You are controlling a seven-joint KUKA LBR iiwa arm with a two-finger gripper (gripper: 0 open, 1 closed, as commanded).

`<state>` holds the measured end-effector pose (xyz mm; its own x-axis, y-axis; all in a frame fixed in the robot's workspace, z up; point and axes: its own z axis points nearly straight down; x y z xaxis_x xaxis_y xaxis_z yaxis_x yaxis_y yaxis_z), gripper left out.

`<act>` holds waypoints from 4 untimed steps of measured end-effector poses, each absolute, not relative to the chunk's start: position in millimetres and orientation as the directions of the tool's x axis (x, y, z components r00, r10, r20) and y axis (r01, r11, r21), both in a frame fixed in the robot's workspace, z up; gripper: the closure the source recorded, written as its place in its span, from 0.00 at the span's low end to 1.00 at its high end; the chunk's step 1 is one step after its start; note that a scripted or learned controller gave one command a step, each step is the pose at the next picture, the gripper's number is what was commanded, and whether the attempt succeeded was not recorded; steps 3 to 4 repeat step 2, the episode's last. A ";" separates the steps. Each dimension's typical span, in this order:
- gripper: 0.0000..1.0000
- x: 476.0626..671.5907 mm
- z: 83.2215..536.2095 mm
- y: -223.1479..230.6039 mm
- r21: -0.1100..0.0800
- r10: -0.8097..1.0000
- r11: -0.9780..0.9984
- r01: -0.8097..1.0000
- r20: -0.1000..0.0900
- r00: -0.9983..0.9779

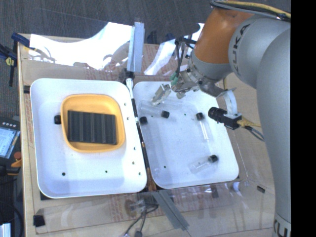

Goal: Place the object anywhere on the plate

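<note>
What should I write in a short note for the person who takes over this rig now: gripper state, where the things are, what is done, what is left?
Gripper: over the upper left part of the right bin, near its top edge. I cannot tell if it is open or shut, or if it holds anything.
Yellow plate: in the left bin, with a dark ridged insert on it.
Clear tubes with black caps: lying in the right bin, one right of centre, one near the lower right.
Done: no tube is on the plate.
Left: pick one tube and place it on the plate.
</note>
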<state>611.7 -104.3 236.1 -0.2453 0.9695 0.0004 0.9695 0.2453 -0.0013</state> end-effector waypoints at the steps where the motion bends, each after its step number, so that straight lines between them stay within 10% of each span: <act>1: 0.00 620.4 190.7 -52.7 -0.004 0.978 0.210 0.978 0.001 -0.210; 2: 0.00 656.6 191.8 -10.7 -0.002 0.994 0.105 0.994 0.000 -0.105; 4: 0.00 656.6 191.8 -10.7 -0.002 0.994 0.105 0.994 0.000 -0.105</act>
